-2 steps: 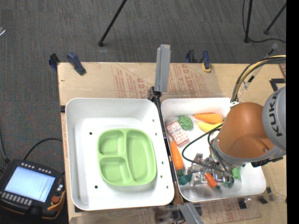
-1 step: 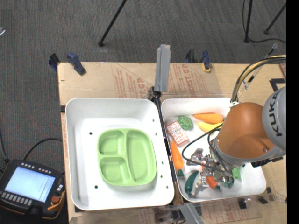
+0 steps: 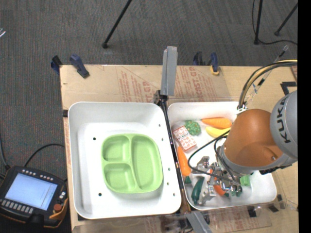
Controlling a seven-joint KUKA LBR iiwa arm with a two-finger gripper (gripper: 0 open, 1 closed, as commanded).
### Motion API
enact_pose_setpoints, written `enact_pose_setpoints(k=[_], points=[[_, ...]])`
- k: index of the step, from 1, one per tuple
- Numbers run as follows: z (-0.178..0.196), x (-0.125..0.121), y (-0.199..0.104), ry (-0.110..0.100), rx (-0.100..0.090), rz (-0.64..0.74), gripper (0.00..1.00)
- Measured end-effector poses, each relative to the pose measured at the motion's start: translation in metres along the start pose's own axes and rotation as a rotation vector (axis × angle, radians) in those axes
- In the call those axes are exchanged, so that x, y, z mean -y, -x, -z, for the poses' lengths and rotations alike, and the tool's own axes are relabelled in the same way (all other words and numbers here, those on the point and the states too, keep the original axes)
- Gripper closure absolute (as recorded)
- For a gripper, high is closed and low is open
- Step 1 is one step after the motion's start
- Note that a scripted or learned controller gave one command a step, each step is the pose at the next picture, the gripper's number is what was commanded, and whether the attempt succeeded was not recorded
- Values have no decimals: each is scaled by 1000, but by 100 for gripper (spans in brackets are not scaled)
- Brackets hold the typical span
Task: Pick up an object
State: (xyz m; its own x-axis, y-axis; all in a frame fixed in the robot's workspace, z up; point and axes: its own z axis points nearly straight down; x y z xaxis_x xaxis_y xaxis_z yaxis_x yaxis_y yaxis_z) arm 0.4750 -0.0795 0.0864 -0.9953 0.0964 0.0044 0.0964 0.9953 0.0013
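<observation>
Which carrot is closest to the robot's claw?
The carrot along the left wall of the right bin; the gripper is beside it. The other carrot lies at the far end.

1. Two white bins: left bin [image 3: 77, 130], right bin [image 3: 204, 108].
2. One green divided tray [image 3: 131, 163].
3. Two carrots: [image 3: 217, 122], [image 3: 183, 161].
4. One banana [image 3: 216, 131].
5. One broccoli [image 3: 193, 127].
6. One small carton [image 3: 184, 137].

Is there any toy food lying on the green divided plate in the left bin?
No, the green divided plate lies bare.
</observation>
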Motion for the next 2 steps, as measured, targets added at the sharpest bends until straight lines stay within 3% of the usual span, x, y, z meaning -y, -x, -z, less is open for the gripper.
enact_pose_setpoints(k=[2], points=[[0, 6, 10, -1, 4, 149, 0]])
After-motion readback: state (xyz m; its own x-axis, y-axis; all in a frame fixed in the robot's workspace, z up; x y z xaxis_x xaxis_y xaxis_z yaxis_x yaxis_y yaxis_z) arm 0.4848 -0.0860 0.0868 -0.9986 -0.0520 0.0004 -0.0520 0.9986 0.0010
